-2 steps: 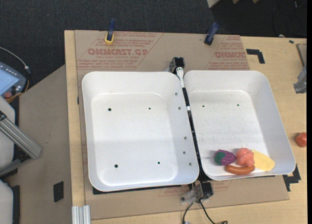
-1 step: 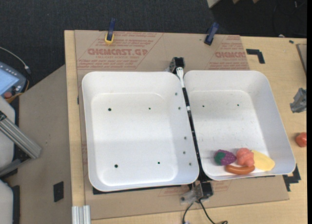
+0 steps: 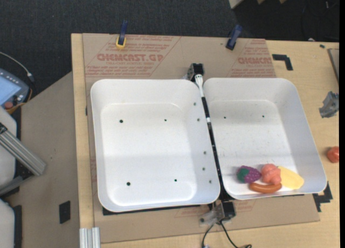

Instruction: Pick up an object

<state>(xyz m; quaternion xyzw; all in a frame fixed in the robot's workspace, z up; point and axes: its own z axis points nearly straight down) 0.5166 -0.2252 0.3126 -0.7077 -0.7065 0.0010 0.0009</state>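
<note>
Clustered toys (image 3: 268, 178) lay in the right bin's (image 3: 302, 133) near corner, untouched; I hadn't begun reaching. Next I needed to descend over one. My jaws' state: cannot tell.

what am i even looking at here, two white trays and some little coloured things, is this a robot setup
Yes. One fixed camera looks down at a slant on a bench where a robot arm is meant to pick things up. Two shallow white bins sit side by side: the left bin and the right bin. In the right bin's near corner lies a cluster of small toy-like items: a purple piece, a pinkish-orange piece, a yellow piece and an orange sausage-shaped piece. Clamps hold the cardboard sheet underneath.
</note>
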